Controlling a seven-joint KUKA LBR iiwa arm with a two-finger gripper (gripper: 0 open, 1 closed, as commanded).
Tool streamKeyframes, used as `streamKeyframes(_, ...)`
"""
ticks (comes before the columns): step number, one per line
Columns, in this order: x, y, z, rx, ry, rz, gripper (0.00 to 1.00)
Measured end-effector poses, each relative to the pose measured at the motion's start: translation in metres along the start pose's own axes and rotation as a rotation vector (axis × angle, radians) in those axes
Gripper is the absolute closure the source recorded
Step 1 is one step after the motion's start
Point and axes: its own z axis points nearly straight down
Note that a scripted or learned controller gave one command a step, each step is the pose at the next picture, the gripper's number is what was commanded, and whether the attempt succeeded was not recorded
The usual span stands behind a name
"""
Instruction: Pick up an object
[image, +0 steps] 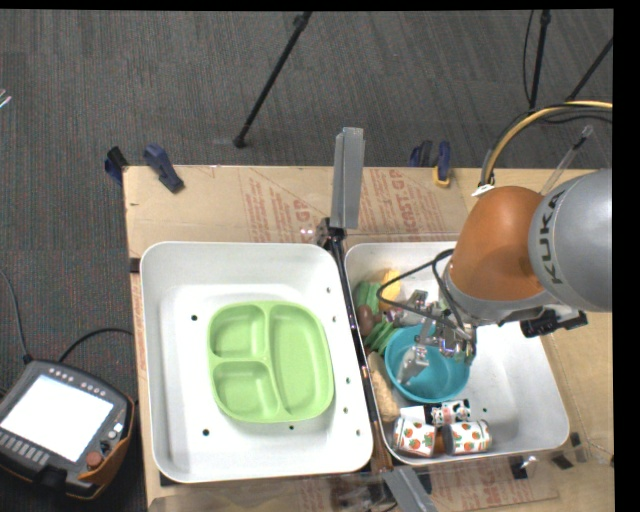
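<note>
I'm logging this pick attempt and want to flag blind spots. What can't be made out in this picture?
- Gripper over the teal bowl, camera view: too small and cluttered to tell whether it holds anything.
- Items at the right bin's left wall, near the green pieces: overlapped and partly covered by the arm, so their identity is unclear.
- Small printed cartons: labels too small to read.

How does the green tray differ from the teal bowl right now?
The green tray is a pale green, flat, three-compartment rounded rectangle; the teal bowl is round, deeper and smaller. The green tray lies alone in the left bin; the teal bowl sits in the right bin among other items, under the gripper. Both rest open side up.
</note>
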Motion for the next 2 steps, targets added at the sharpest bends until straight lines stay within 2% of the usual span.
streamKeyframes(1, 0.062, -0.09, -0.008, -0.001, -0.011, -0.099, 0.0)
streamKeyframes(2, 0.031, -0.01, 0.006, -0.006, 0.016, -0.203, 0.0)
